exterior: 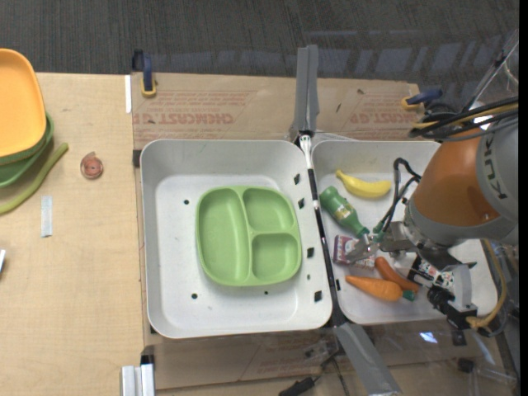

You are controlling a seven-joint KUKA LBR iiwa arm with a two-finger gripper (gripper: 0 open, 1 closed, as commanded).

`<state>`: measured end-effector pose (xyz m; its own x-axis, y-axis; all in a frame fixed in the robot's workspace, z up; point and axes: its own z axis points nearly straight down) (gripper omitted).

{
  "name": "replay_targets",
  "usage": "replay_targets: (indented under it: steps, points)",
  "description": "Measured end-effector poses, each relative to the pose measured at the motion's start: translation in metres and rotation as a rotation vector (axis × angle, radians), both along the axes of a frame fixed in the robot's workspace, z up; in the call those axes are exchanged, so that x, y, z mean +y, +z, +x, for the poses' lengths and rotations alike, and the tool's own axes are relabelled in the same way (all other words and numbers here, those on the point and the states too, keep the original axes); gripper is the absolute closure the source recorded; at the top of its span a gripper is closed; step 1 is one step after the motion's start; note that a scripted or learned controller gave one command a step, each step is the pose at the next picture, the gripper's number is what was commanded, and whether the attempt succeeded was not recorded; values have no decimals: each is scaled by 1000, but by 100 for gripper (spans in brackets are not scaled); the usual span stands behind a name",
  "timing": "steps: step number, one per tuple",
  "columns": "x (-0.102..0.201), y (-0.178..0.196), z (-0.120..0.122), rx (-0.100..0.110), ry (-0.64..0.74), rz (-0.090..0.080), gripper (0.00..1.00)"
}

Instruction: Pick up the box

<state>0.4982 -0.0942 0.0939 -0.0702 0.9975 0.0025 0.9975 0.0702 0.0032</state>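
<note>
Box [346,249] lies flat in the right bin [429,316], near its left wall, just below the green bottle [341,208] and above two carrots [375,288]. You see the gripper [368,242] at the box's right edge, its tips touching it; whether it is clenched or released, you cannot tell. A banana [364,186] rests farther back.

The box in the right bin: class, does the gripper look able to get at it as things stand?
Probably yes. The gripper is already down at the box, whose top looks uncovered. The green bottle and carrots lie close by, so they may crowd it.
</note>
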Motion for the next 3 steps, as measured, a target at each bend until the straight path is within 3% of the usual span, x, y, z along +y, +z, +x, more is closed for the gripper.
replay_targets:
  steps: [1, 2, 3]
  points:
    - [-2, 8, 2, -4, -5, -1, 100]
    - [-2, 8, 2, -3, -5, -2, 0]
    - [-47, 2, -14, -8, -40, -1, 0]
